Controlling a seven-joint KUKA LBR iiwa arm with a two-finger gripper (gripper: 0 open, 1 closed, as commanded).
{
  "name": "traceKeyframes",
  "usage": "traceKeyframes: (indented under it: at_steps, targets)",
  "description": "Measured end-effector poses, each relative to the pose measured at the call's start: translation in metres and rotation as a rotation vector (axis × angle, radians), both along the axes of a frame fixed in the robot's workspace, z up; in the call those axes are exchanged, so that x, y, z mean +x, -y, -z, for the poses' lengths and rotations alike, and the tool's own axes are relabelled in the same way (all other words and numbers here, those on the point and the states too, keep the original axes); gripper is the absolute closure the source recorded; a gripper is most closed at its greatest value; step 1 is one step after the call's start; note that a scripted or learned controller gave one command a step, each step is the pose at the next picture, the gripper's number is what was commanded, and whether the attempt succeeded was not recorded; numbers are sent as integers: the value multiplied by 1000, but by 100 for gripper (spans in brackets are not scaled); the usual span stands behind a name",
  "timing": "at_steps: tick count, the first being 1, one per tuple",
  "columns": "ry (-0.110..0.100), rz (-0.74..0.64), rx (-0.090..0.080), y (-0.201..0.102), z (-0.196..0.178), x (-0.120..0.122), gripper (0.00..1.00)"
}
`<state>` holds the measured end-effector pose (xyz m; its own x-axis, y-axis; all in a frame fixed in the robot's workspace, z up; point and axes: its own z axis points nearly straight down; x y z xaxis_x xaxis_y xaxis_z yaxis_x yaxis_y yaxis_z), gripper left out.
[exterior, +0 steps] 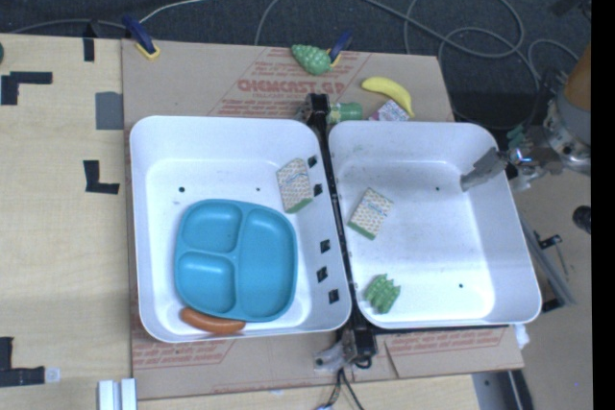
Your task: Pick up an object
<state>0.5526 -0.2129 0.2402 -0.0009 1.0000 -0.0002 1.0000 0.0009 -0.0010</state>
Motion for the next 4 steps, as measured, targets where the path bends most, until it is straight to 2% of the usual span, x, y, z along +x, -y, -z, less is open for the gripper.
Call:
traceKeyframes:
  at_steps: [1,2,3,4]
  targets:
    - [-3,0,1,-18,111,80,0]
    - [-1,-1,1,-119,132,63,0]
    - [4,-2,0,-110,155,117,0]
    - [3,0,-2,-115,154,83,0]
